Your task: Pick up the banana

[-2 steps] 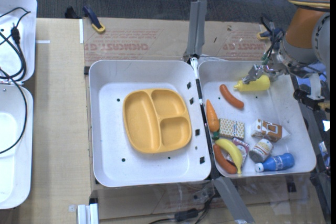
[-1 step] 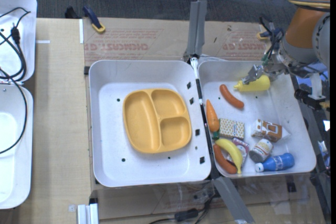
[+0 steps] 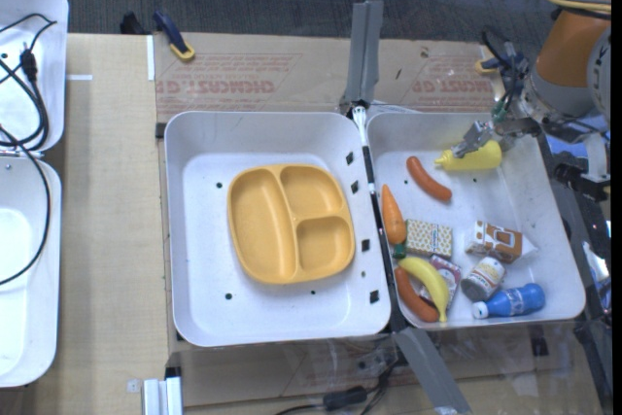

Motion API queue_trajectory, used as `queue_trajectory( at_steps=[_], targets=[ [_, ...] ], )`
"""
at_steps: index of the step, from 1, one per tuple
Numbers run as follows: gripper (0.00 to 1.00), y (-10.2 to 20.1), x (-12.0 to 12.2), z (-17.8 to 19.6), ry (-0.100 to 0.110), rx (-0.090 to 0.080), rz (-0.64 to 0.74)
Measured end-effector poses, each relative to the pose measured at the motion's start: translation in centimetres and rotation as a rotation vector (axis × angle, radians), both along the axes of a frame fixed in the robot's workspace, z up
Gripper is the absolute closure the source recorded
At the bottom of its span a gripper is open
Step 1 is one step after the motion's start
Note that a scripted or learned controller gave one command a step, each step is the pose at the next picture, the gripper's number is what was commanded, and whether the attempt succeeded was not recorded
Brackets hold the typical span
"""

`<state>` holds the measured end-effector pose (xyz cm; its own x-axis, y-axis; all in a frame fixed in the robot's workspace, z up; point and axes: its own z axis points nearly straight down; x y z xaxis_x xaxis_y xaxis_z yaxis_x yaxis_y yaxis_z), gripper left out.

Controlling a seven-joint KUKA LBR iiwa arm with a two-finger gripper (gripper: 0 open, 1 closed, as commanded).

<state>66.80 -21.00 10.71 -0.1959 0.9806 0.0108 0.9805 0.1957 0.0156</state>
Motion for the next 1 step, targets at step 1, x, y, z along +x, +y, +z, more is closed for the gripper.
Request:
queue_trajectory(
  at_steps=[1],
  targets=[
    [0.00,-1.02,-0.70,2.15,0.008,-0.014,-0.063]
  ],
)
